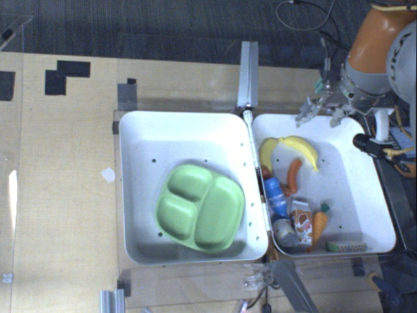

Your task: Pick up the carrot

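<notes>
Camera view: tool [324, 111] open and empty over right bin's [365, 155] far rim, carrot [318, 225] well toward the near side, long axis roughly near-far, leafy end up.

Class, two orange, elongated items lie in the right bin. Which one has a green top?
The carrot, near the right bin's front edge, has the green top. The other, a plain sausage-like piece, lies beside the banana.
</notes>
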Tool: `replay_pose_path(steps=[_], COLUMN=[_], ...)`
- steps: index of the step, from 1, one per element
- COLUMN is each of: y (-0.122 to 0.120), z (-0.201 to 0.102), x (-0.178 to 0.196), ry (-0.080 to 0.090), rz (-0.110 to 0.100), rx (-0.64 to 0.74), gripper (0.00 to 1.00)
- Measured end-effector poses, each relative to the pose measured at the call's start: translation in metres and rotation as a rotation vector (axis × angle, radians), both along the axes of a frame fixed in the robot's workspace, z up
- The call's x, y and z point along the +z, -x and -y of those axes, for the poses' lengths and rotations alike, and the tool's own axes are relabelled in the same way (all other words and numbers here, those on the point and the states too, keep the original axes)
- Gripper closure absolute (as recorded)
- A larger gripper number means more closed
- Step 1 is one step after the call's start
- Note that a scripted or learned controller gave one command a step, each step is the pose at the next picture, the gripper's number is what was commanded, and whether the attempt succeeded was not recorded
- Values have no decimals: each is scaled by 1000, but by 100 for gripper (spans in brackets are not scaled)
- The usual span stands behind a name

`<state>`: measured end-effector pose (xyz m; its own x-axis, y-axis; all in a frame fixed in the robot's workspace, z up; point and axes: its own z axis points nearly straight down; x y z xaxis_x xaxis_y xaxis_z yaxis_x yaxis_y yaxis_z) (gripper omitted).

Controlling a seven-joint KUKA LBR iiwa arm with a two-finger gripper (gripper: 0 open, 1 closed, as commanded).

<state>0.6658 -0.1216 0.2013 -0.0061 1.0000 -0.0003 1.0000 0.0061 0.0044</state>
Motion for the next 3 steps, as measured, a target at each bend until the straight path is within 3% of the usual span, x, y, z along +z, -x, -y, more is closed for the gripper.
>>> replay_pose_path(steps=[1,2,3], y=[60,123,175], z=[8,41,2], x=[-17,-57,-112], ry=[0,1,1], rz=[0,-1,10], rx=[44,70,-146], gripper=[0,0,0])
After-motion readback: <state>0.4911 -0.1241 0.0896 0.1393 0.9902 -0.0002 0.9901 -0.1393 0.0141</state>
